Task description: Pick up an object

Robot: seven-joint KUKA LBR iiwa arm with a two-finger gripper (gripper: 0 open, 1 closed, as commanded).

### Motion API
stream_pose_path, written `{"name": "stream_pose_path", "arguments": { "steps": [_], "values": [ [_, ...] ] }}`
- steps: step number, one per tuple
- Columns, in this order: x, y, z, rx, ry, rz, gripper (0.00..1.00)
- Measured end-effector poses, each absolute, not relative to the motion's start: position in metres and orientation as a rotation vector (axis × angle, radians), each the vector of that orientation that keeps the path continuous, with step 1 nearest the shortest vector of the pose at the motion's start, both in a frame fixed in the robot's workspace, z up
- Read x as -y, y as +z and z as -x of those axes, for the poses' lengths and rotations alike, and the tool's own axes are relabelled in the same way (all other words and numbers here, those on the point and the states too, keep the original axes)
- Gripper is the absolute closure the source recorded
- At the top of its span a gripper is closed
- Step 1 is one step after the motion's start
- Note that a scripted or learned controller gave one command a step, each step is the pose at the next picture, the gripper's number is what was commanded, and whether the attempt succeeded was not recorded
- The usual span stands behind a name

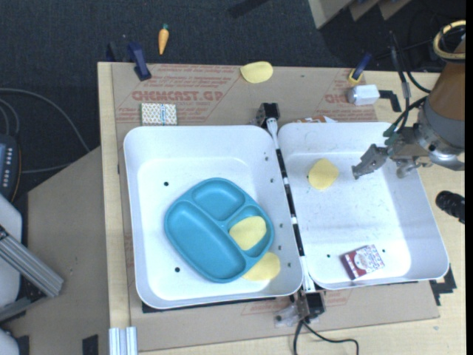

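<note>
tray (pixel 198 237) in left bin (pixel 148 168), chip (pixel 323 174) and packet (pixel 363 262) in right bin (pixel 414 228)

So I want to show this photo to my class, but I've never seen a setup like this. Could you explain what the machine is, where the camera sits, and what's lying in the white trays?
It is one photo, taken by a fixed camera above a bench, looking down at a slant. The grey robot arm with an orange band reaches in from the right, and its claw hangs over the right white bin with nothing in it. Its job is to pick up an object. In that bin lie a round yellow piece just left of the claw and a small red packet. The left white bin holds a blue divided plastic plate with a yellow piece in one section and another yellow piece beside its edge.
</note>
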State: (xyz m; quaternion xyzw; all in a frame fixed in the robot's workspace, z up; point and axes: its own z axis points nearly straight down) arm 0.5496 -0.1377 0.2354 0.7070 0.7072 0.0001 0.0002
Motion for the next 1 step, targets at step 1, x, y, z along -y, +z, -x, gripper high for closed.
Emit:
{"name": "stream_pose_path", "arguments": {
  "steps": [1],
  "values": [
    [0.1074,0.1368,-0.5887,-2.224,-0.001,-2.221,0.0]
  ]
}}
